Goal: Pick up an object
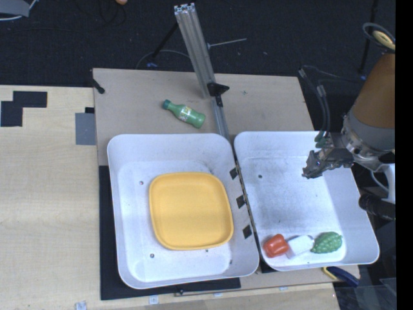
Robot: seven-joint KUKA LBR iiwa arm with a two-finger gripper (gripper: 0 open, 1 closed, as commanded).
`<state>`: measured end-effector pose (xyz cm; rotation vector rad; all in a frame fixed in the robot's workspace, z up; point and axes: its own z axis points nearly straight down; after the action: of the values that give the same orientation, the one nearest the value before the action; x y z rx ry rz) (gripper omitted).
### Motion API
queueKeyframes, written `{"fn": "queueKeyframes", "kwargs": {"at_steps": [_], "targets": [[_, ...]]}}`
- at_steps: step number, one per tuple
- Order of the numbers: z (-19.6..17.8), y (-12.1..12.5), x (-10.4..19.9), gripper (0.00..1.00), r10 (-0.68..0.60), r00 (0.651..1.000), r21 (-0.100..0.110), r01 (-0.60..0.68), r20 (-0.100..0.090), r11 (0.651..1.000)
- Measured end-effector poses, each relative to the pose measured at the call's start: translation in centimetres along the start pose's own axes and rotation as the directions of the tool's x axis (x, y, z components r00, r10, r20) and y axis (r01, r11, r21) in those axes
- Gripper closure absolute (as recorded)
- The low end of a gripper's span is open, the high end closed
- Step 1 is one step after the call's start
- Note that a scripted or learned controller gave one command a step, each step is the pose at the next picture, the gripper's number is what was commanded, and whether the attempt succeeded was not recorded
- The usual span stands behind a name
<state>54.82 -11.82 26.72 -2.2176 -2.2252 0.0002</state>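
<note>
Red pepper-shaped toy sits in the near corner of the right white bin, touching a small white block with a green bumpy toy beside it. My end effector hovers well apart near the far right side; can't tell its grip state. Yellow square plate fills the left bin; green bottle lies on the bench. Clustered toys crowd any grasp.
</note>
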Motion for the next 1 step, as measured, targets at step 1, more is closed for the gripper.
{"fn": "queueKeyframes", "kwargs": {"at_steps": [1], "targets": [[-0.07,1.72,4.04,1.00,0.001,1.000,0.000,-0.001,0.000,1.000]]}}
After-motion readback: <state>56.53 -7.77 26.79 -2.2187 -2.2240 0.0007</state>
